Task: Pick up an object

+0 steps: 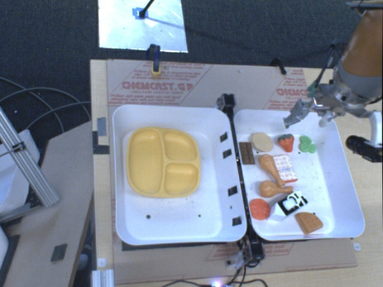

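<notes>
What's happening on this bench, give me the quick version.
A grey and orange robot arm reaches in from the right, its gripper hanging above the far edge of the right bin. Nothing sits between its fingers. That bin holds small toy foods, among them a strawberry, a cookie and a drumstick. The left bin holds a yellow divided tray.

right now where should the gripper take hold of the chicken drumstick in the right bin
Grip the drumstick across its narrow upper shaft, coming straight down. It lies flat on the diagonal, and the pink wafer crowds its right side, so the thin end probably leaves more room.
</notes>
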`<state>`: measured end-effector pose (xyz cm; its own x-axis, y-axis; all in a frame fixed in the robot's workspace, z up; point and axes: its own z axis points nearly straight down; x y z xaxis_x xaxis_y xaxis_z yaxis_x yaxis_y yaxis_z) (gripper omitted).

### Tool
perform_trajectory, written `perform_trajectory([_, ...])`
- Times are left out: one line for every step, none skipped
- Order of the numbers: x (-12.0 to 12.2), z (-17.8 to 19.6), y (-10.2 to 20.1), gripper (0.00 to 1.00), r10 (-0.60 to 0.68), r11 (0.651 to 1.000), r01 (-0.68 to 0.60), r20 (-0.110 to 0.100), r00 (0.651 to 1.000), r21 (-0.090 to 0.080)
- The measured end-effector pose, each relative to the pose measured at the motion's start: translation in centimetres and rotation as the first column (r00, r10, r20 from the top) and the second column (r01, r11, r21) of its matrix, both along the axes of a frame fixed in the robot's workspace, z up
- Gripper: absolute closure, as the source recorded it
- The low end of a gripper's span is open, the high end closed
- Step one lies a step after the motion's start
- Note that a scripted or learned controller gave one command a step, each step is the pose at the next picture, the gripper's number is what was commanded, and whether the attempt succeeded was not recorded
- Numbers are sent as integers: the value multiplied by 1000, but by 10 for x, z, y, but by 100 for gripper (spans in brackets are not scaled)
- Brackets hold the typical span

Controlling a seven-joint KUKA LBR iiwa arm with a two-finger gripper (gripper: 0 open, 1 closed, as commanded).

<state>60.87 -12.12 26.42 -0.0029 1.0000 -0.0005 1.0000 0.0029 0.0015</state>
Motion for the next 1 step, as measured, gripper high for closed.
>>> perform_trajectory([60, -167, -74, 0, -4, 1000, 4, -1, 1000, -2])
